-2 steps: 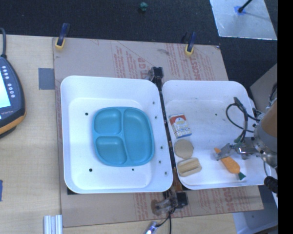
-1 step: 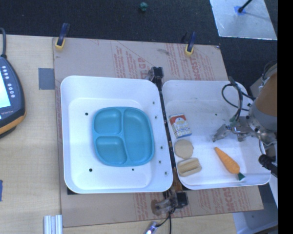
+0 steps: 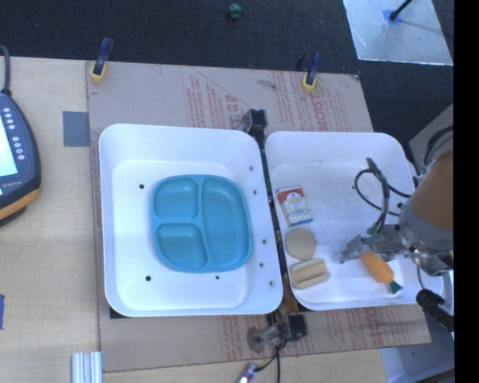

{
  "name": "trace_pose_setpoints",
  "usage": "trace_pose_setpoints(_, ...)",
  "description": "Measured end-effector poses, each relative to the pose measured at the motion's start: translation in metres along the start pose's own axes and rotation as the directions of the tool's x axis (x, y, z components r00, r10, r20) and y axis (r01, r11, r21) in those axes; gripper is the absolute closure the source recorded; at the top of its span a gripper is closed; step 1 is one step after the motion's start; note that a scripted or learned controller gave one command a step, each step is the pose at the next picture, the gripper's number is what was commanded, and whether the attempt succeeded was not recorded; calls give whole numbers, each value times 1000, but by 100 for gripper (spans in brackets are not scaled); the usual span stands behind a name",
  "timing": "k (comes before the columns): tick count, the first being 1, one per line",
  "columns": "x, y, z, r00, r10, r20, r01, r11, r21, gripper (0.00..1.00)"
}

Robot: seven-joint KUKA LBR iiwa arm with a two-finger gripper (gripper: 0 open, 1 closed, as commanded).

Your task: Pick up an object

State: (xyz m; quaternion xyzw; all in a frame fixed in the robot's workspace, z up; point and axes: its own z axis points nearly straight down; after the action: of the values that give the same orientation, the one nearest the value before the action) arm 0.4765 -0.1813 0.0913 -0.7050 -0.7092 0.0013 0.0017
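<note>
Camera view: pincer (image 3: 366, 248) hangs low over the right bin (image 3: 335, 146) beside the carrot (image 3: 378, 267), placed for grasping; whether open or closed, indeterminable.

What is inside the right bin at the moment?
Right bin holds a small carton, round cookie, bread roll and carrot. The gripper covers floor beside the carrot.
</note>
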Motion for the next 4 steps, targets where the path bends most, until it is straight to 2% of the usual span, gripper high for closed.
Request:
trace_pose_setpoints(1, -31, 64, -81, 1000, 2, 2, -2, 1000, -4, 0)
trace_pose_setpoints(2, -13, 14, 0, 1000, 0, 0, 0, 1000, 0, 0)
trace_pose_setpoints(3, -14, 15, -10, 1000, -4, 2, 4, 1000, 0, 100)
trace_pose_setpoints(4, 26, 99, -1, 1000, -1, 1, 1, 1000, -1, 100)
